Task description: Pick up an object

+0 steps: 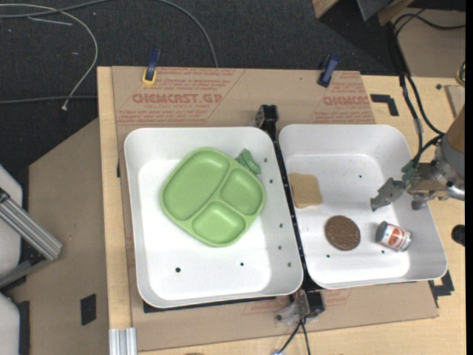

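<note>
In the right bin (pixel 347 146) lie a tan square slice (pixel 304 191), a round brown disc (pixel 342 232) and a small red and white can (pixel 392 237) on its side. My gripper (pixel 401 198) hangs over the bin's right part, just above and behind the can. It is open, with one finger (pixel 385 197) pointing left and nothing between the fingers. In the left bin (pixel 148 257) a green divided plate (pixel 214 196) lies tilted, with a small dark green piece (pixel 249 161) at its upper right edge.
Both bins rest on a cardboard sheet (pixel 177 95) held by blue clamps (pixel 151 65) at the back. Black clips (pixel 266 115) join the bins in the middle. Cables (pixel 414 102) run down at the right near the arm.
</note>
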Robot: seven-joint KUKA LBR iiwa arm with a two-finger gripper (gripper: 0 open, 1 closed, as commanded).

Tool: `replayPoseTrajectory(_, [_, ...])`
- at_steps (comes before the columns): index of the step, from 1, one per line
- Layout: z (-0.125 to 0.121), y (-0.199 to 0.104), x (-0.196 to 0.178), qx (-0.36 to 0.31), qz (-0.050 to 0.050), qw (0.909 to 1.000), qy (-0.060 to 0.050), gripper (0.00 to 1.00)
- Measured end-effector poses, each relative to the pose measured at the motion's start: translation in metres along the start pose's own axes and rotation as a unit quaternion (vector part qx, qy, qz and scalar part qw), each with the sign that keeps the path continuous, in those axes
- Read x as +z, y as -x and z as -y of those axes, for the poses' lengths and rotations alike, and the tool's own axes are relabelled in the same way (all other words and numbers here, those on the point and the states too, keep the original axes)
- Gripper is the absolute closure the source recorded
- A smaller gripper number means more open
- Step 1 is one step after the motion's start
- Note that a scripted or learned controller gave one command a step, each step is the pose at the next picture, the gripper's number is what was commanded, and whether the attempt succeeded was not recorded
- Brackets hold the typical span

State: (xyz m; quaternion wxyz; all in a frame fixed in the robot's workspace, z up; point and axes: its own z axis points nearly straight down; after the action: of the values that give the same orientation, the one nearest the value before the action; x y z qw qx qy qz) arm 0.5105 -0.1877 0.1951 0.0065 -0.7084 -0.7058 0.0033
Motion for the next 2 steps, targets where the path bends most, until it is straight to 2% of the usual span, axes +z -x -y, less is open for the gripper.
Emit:
replayPoseTrajectory(1, [-0.003, 0.000, -0.006, -0.002, 0.002, 1.0000, 0.006, 0.00])
replayPoseTrajectory(2, [-0.001, 0.010, 0.047, -0.001, 0.001, 1.0000, 0.004, 0.00])
